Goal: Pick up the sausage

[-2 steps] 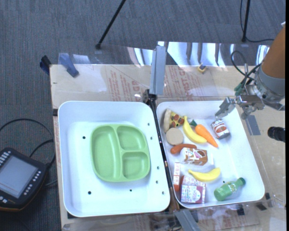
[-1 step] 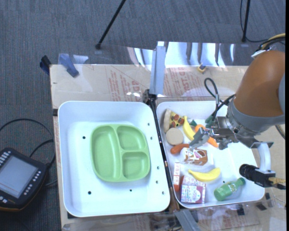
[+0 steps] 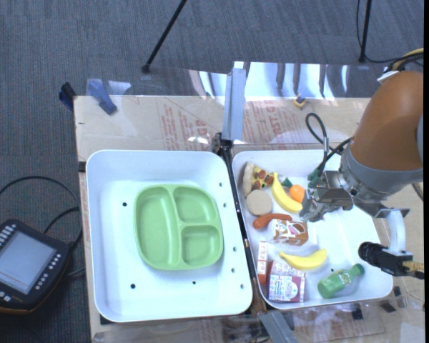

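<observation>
Now: bananas (image 3: pixel 285 195) 2 | sausage (image 3: pixel 266 220) 1 | bottle (image 3: pixel 338 280) 1 | tray (image 3: pixel 179 226) 1 | end effector (image 3: pixel 309 210) state: cannot tell

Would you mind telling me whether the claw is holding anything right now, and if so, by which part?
Nothing shows between its fingers: the claw hangs over the right bin, and the sausage lies apart on the bin floor.

Dark grey carpet (image 3: pixel 71 34) covers the floor around the cardboard-topped bench (image 3: pixel 157 120). Two thin black stand legs (image 3: pixel 170 27) cross the carpet beyond the bench's far edge. A handheld control pendant (image 3: pixel 18 263) lies on the floor off the bench's left edge.
</observation>
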`<action>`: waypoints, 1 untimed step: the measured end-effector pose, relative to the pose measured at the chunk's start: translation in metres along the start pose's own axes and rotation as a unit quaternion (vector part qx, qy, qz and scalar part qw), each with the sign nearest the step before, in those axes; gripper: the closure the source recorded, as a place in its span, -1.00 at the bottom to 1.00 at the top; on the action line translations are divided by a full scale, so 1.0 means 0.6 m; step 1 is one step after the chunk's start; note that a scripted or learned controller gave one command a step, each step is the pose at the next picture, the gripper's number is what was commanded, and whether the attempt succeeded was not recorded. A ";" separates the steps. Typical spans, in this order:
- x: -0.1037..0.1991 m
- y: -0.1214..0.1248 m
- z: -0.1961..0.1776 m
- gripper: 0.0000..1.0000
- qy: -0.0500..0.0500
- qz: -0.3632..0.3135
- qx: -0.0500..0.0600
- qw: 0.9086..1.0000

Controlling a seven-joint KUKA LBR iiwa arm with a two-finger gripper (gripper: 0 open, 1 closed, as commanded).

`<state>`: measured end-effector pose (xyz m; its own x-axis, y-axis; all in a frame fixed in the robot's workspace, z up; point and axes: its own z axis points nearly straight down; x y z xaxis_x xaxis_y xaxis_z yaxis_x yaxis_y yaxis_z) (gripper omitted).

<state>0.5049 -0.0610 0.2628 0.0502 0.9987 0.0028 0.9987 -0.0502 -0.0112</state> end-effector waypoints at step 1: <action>0.083 0.108 -0.139 1.00 -0.002 0.067 -0.004 0.998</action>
<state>0.5733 -0.0146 0.3454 0.1842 0.9829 -0.0013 0.9829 -0.1842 -0.0026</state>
